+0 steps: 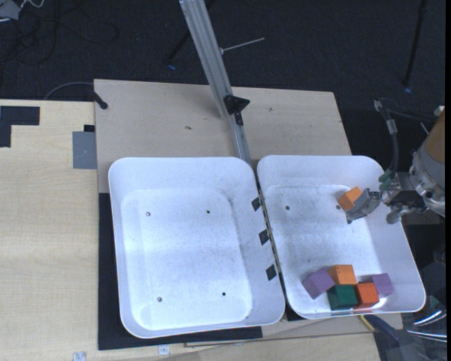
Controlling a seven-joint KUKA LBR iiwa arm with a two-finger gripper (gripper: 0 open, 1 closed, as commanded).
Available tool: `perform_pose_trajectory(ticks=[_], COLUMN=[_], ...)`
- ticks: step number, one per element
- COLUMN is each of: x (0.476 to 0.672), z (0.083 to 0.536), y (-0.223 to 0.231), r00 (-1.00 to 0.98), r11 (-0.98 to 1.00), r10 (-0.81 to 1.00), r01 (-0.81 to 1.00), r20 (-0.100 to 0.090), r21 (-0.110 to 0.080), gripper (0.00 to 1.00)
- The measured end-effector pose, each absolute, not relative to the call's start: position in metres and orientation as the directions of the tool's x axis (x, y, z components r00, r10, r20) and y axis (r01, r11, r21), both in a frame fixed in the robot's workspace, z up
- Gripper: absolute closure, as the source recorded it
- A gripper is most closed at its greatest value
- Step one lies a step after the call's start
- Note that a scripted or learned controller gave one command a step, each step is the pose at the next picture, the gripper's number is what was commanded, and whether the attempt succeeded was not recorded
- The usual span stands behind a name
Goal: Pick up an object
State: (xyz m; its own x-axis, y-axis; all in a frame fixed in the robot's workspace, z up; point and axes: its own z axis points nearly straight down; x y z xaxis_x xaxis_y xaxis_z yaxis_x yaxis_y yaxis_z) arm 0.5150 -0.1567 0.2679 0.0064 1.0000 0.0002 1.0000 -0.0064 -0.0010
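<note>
On the surface [52,224] sit two white bins side by side. The left bin [182,243] shows a bare speckled floor. The right bin [338,235] holds the blocks. At its 1 o'clock, an orange block [350,198] lies alone, tilted, just beside the end effector [363,205]. At the bin's 5 o'clock corner a cluster packs together: a purple block [317,282] on the 9 o'clock side, an orange cube [343,274] touching it, a green block [343,297] below, a second orange block [367,294] at the green one's 3 o'clock, and a small purple block [382,283] at the cluster's 3 o'clock edge.

The arm [428,179] enters from 3 o'clock, crossing the right bin's rim, its wrist low and roughly level, the end effector pointing toward 9 o'clock. A grey fingertip reaches under the lone orange block's 6 o'clock side. I cannot tell whether the end effector is open, closed, or gripping that block; its far side is hidden.
</note>
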Motion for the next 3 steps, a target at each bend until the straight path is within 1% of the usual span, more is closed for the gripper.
perform_pose_trajectory(ticks=[1,2,3], x=[0.579,0.647,0.613], z=[0.184,0.124,0.262], y=[-0.194,-0.206,-0.201], r00=[0.001,0.000,0.002], r11=[-0.001,0.000,-0.002], r10=[1.000,1.000,1.000], r01=[1.000,1.000,1.000], r20=[-0.001,-0.004,-0.002], r21=[-0.006,0.011,0.006], gripper=[0.00,0.00,0.00])
